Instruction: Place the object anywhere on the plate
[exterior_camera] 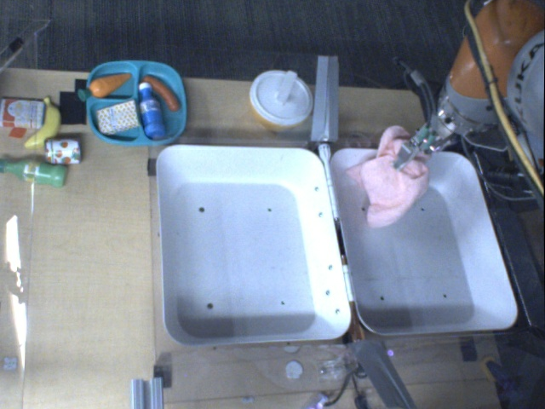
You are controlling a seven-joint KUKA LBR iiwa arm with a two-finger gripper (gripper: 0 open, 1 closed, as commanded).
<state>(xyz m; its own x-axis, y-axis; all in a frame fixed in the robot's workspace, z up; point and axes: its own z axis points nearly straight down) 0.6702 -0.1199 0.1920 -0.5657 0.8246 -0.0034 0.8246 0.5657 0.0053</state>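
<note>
The arm [494,41] is reaching in from the right, and its claw [415,149] is sitting at the upper edge of the pink cloth [393,186], with the fabric bunching up around its tips. The claw is apparently pinching a fold of the cloth, though the tips are too small to confirm a firm hold. The cloth is lying in the far part of the right bin [443,279], draping toward the bin floor, which suggests it is being gripped by one edge only. The left bin [243,254] is standing just beside it. The plate [136,100], a blue divided one carrying toy food, is sitting on the table [77,271] well apart, beyond the left bin. A white lidded cup [281,98] is standing between plate and arm, so the carry is likely calling for clearance above it.
</note>
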